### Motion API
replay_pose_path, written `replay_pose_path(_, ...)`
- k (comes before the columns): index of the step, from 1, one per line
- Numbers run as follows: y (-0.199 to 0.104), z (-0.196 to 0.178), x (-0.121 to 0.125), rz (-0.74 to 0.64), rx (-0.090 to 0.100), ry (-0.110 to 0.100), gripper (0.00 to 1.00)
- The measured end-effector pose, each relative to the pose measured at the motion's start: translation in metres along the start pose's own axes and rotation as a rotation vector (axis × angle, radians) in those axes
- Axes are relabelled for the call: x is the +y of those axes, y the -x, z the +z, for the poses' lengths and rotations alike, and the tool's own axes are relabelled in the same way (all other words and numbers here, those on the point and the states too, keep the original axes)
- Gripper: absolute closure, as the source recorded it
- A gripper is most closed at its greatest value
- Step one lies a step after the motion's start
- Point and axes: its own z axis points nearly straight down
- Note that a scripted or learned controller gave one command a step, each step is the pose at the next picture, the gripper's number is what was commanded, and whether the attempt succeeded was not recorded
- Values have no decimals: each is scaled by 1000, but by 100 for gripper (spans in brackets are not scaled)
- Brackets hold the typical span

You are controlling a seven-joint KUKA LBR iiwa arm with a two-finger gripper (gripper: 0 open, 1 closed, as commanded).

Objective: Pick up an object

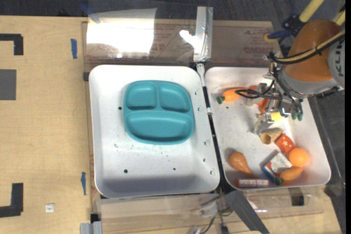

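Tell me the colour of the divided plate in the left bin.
Teal, seen clearly in the camera view: divided plate.

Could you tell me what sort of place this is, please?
Probably a robot test bench in a lab: two white bins taped to a board, a teal divided plate in one, toy food in the other, and an arm reaching in.

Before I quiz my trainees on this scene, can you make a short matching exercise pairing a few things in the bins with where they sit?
Things:
1. teal divided plate
2. toy carrot
3. orange ball
4. gripper

Places:
A. near corner of the right bin, by its right wall
B. far part of the right bin, near the divider between the bins
C. middle of the left bin
D. over the middle of the right bin, above small items

Pairs: 1-C, 2-B, 3-A, 4-D
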Motion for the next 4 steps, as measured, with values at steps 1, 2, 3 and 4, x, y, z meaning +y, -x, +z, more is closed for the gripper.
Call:
replay_pose_path(1,8,0,0,-20,2,0,0)
replay_pose_path(2,-12,0,-32,5,4,0,0)
replay_pose_path(3,-10,0,-7,45,2,0,0)
replay_pose_path(4,-5,-15,-6,43,-14,-2,100)
